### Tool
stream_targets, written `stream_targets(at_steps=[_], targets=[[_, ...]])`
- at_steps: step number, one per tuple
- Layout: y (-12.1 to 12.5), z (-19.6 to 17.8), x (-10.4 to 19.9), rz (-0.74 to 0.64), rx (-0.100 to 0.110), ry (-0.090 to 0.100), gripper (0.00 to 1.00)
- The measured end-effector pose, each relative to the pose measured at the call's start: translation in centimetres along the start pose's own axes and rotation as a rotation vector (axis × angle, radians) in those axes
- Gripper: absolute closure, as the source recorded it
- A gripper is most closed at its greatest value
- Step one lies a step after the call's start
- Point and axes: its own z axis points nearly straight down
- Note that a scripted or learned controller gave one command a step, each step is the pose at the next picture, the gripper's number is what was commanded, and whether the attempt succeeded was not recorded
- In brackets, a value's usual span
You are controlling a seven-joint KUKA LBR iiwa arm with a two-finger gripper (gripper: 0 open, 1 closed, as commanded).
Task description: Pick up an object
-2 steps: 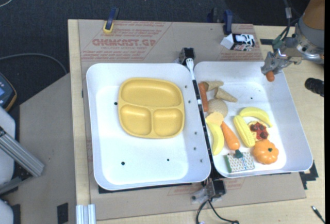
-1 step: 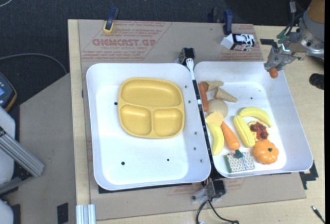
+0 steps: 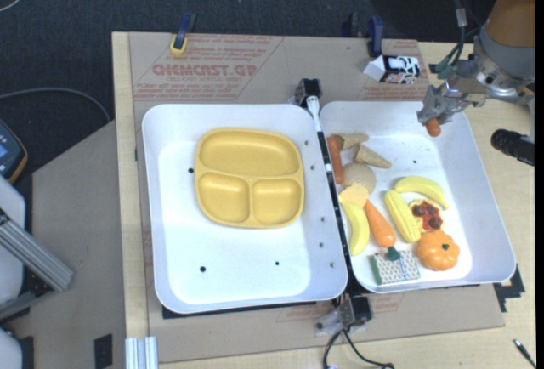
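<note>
The bench (image 3: 136, 87) is a brown board with red lettering, and it bears two shallow white bins side by side.

The left bin (image 3: 170, 257) holds a yellow tray (image 3: 250, 176) with three compartments, lying flat toward the bin's far half.

The right bin (image 3: 484, 214) holds a cluster of toy food in its near and left parts. The arm (image 3: 510, 27) comes in from the upper right, its orange band above the wrist. The gripper (image 3: 435, 114) hangs over the far right corner of the right bin, and a small orange piece (image 3: 434, 127) sits between its fingertips, so it appears clamped on that piece, well apart from the other food.

Along the left wall of the right bin lies a thin carrot (image 3: 336, 158), with a tan wedge (image 3: 371, 156) just beside it. Nearer the camera a banana (image 3: 357, 227) lies against a second carrot (image 3: 380, 224). A corn cob (image 3: 401, 214) lies just right of that carrot, and a second banana (image 3: 421, 186) curves beyond it. A red item (image 3: 425, 212) touches the corn; what it is cannot be told. An orange pumpkin (image 3: 438, 250) sits at the near right of the cluster. A small speckled box (image 3: 394, 266) lies at the near edge, beside the pumpkin.

Two clamps (image 3: 180, 37) grip the far edge of the bench.
</note>
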Motion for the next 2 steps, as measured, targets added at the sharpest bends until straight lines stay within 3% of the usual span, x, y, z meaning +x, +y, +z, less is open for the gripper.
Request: stream_targets(at_steps=[1, 2], targets=[[-2.6, -0.9, 4.6, 0.000, 0.002, 0.000, 1.00], [-5.2, 0.5, 9.3, 0.000, 0.004, 0.001, 1.00]])
